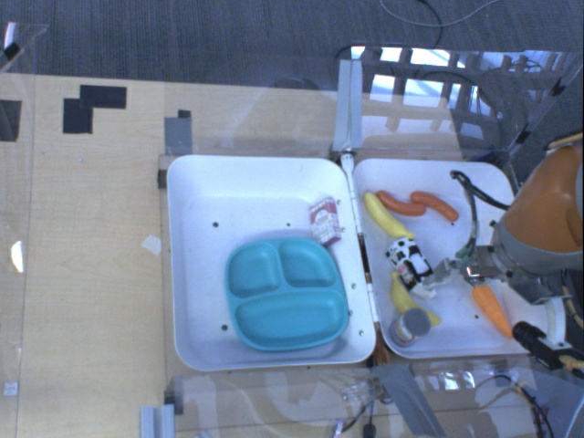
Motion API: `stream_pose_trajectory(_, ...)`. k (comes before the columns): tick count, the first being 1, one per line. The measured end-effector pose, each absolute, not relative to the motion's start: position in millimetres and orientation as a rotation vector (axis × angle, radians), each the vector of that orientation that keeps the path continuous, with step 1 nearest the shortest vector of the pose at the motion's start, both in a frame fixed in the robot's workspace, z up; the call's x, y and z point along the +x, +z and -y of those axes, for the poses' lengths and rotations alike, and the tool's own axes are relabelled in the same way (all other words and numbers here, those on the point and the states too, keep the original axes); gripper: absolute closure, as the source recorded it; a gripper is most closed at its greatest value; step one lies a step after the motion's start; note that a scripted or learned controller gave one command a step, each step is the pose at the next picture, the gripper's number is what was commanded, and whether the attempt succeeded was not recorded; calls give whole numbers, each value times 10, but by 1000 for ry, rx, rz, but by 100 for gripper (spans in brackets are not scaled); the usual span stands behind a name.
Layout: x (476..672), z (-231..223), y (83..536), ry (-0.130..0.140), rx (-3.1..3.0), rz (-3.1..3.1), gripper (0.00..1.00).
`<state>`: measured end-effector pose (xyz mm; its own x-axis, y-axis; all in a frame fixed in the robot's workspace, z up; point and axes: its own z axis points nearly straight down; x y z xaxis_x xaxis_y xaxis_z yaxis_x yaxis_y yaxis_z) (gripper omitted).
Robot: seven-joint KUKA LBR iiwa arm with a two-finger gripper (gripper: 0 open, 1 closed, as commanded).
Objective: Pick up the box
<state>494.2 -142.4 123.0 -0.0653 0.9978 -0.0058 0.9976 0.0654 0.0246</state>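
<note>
At the near edge of the right bin (497,182) a small grey-topped can (410,325) stood close to the front wall. Just behind it a yellow banana-shaped piece (402,292) lay partly under a black-and-white cow toy (409,259). My claw (447,273) reached in from the right, low over the bin floor, its tip just beside the cow toy. From that angle I could not tell how the claw was set, nor whether it touched the toy. My orange wrist band (546,215) hung over the bin's right side, and an orange carrot (492,308) lay on the floor just below my wrist, near the front right.

In the left bin (196,245) a teal divided plate (286,294) sat on the floor toward the front and centre, with three compartments. Beyond it the box (325,221), small, red and white, lay tilted near the bin's right wall, touching or almost touching the plate's far right rim. It was well apart from my claw, with the wall between the bins separating us.

Farther back in the right bin a second yellow banana (377,213) lay slantwise near the left wall, and two orange-red sausages (422,204) lay end to end beside it. Beyond both bins stretched the pale wooden surface (82,245) with black tape marks (91,106) at its far left.
</note>
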Motion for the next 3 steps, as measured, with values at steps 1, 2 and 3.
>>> stream_pose_trajectory(1, 5653, 1458, 1111, 47, 2186, -2194, 0)
stream_pose_trajectory(2, 6502, 1520, 945, 18, 2113, -2296, 0)
stream_pose_trajectory(3, 6293, 1593, 1902, 7, 2137, -2292, 0)
